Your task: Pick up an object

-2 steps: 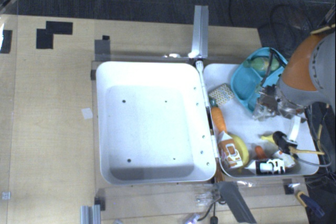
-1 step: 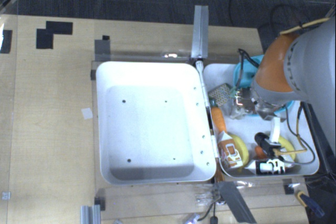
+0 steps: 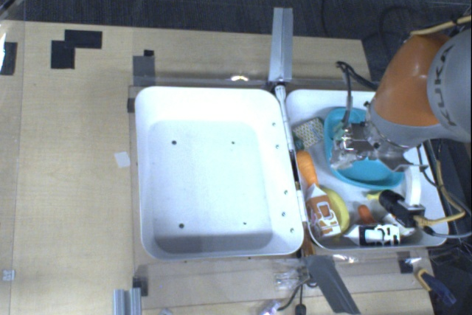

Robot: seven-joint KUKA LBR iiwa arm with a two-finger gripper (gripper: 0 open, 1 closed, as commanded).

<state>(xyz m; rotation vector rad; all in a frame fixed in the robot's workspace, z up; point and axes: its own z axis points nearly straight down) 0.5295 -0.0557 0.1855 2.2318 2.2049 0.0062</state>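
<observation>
Pale wooden worktop, shallow white right-hand bin, grey-and-orange arm: its claw hangs over the turquoise plastic bowl; whether it is open I cannot tell. Judged the reaching step; next needs descent and a firm grip

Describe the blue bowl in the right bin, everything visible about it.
The blue bowl is turquoise, smooth, plastic-looking, and sits in the upper middle of the right bin. The gripper is down over its left side, hiding part of the rim. A grey mesh piece lies just left of it; contact is unclear.
</observation>
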